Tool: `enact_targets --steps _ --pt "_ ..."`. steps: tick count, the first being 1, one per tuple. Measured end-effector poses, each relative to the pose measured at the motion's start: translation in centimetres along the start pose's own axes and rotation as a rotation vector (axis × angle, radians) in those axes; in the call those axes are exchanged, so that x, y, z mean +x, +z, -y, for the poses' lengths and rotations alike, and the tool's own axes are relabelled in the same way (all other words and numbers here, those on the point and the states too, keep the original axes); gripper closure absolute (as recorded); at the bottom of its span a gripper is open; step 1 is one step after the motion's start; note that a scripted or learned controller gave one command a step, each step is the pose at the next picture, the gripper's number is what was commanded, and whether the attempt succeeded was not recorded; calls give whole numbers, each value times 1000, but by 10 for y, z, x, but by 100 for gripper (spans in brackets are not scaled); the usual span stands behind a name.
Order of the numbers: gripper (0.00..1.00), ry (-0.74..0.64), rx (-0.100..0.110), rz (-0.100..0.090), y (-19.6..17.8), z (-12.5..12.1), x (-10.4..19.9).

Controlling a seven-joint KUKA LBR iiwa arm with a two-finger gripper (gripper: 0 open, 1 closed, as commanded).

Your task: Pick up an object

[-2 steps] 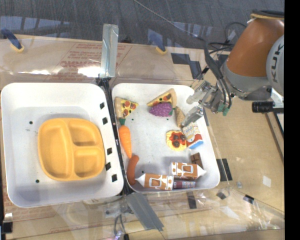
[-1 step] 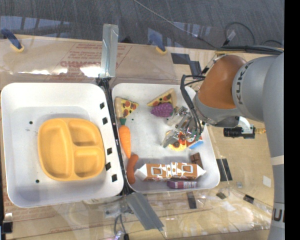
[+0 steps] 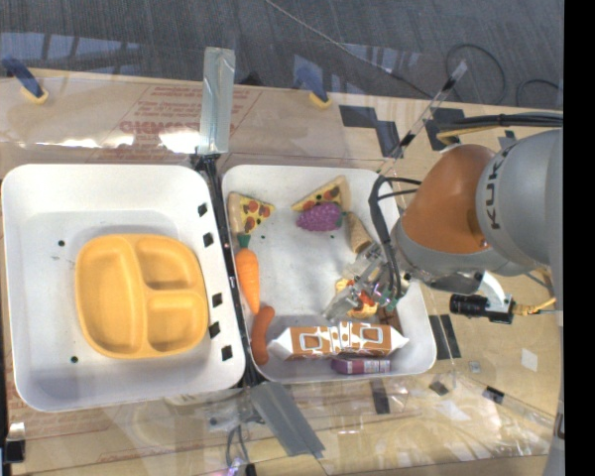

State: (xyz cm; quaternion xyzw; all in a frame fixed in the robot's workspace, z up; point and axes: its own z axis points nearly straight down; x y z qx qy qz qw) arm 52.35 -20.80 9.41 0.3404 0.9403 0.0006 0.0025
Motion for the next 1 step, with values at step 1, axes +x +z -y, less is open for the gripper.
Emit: enact_targets --steps 1 --pt "100 -9 -3 6 -12 -3 -2"
